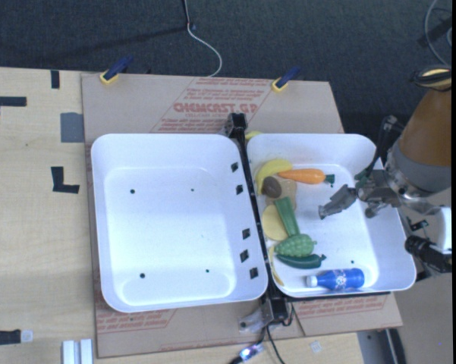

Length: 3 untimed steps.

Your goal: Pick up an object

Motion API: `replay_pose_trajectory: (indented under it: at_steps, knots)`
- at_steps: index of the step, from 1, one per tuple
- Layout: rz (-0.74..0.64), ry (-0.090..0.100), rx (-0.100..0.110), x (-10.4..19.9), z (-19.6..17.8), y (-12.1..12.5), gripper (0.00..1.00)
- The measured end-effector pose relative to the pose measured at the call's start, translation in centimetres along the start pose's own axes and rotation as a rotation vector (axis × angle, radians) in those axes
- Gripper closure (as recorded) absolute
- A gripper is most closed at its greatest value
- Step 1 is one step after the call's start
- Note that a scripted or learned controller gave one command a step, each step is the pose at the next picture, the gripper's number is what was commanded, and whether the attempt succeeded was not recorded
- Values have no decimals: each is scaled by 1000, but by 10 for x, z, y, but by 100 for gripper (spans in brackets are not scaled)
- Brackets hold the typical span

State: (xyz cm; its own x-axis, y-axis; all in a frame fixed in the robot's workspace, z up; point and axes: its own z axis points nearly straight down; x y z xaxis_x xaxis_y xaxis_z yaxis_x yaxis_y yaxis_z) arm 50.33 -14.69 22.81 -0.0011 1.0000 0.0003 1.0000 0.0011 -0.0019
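The right white bin (364, 149) holds the toys along its left side. An orange carrot (303, 177) lies beside a yellow banana (269, 170) and a small brown piece (272, 188). Below them are a pale yellow piece (272, 222), a green stalk (288, 217), a knobbly green toy (296, 244) and a dark green pod (300, 261). A blue bottle (338, 280) lies on its side near the front wall. My gripper (347, 211) hangs over the bin's bare middle right, right of the toys, open with nothing between its fingers.
The left white bin (106, 158) sits next to the right one, with a black divider strip (246, 203) between them. Both rest on a cardboard sheet (205, 105) held by yellow-and-blue clamps. A cable (201, 40) hangs at the back.
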Motion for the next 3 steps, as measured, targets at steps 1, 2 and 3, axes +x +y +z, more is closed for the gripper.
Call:
replay_pose_trajectory:
  at_steps: [1, 2, 3]
  knots:
    - [-2, 2, 7, 28, 149, 13, 0]
    - [0, 1, 2, 27, 132, 14, 100]
    - [-6, -1, -9, 48, 113, 104, 100]
